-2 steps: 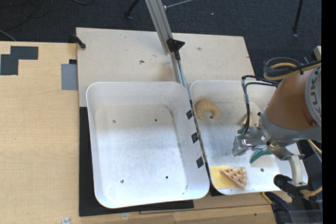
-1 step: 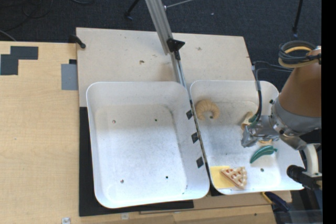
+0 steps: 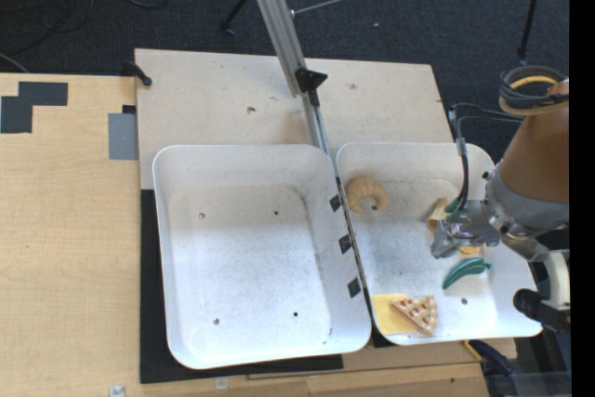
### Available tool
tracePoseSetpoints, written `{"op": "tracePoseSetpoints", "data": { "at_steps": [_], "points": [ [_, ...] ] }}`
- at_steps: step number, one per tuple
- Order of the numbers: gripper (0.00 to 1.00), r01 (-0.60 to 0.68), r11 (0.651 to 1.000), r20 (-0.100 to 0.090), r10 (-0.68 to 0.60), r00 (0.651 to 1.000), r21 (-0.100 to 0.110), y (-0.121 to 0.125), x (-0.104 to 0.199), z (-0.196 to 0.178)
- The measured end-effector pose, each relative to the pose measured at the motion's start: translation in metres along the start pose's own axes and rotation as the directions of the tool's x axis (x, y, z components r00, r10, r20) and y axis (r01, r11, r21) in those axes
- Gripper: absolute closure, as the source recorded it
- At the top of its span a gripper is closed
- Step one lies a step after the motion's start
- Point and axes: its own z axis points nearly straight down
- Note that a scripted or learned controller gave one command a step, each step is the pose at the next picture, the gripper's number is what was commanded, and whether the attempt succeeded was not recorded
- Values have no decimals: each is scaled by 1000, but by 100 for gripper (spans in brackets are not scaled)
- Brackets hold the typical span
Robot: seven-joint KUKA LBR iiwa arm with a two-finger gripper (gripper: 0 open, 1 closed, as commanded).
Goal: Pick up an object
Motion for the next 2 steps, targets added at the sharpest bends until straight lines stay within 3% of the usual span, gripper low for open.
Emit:
{"op": "tracePoseSetpoints", "data": {
  "at_steps": [2],
  "points": [
    [100, 4, 1000, -2, -4, 1000, 2, 37, 104, -10]
  ]
}}
